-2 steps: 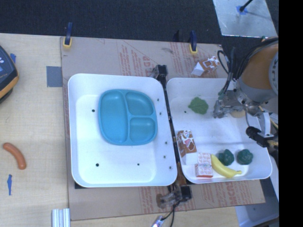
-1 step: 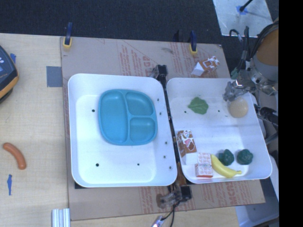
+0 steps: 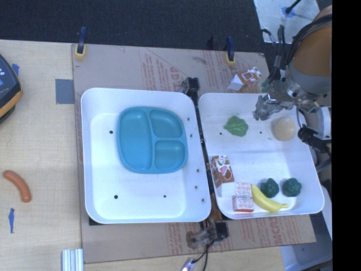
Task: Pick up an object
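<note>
Two white bins sit side by side on the bench. The left bin holds one thing: a blue divided plate with three compartments, lying flat toward the bin's far half.

The right bin holds seven objects. One piece of green lettuce lies near the far left part. One pale, roundish bread roll lies to its right, near the far right wall. Along the near edge lie one yellow banana, two dark green broccoli heads, one just above the banana and the other to its right, one red-and-white carton touching the banana's left end, and one brown packet by the left wall.

The gripper hangs over the far side of the right bin, between the lettuce and the bread roll, near both. Nothing can be seen between its fingers, and how far apart they stand cannot be told.

Outside the bins, one sausage lies on the bench at far left, and one small brown-and-white packet lies on the cardboard beyond the right bin.
</note>
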Robot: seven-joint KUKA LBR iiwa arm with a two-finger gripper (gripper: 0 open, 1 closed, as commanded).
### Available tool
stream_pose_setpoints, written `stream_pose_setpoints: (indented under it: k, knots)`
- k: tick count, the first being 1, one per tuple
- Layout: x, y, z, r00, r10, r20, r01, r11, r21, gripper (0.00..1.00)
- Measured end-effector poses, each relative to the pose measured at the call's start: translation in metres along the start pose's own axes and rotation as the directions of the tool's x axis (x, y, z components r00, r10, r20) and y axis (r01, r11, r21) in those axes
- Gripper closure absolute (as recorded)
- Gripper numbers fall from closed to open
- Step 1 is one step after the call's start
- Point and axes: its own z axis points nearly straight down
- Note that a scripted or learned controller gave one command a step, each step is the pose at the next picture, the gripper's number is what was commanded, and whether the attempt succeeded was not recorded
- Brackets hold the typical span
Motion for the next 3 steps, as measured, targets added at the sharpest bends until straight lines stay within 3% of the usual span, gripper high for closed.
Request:
stream_pose_setpoints:
  k: [1, 2, 3]
  knots:
    - [0.059, -0.047, 0.015, 1.000, -0.001, 0.002, 0.001, 1.000, 0.002, 1.00]
    - [0.013, 0.000, 0.075, 1.000, 0.001, 0.004, -0.001, 1.000, 0.002, 1.00]
    - [0.013, 0.000, 0.074, 1.000, 0.001, 0.003, -0.001, 1.000, 0.000, 0.00]
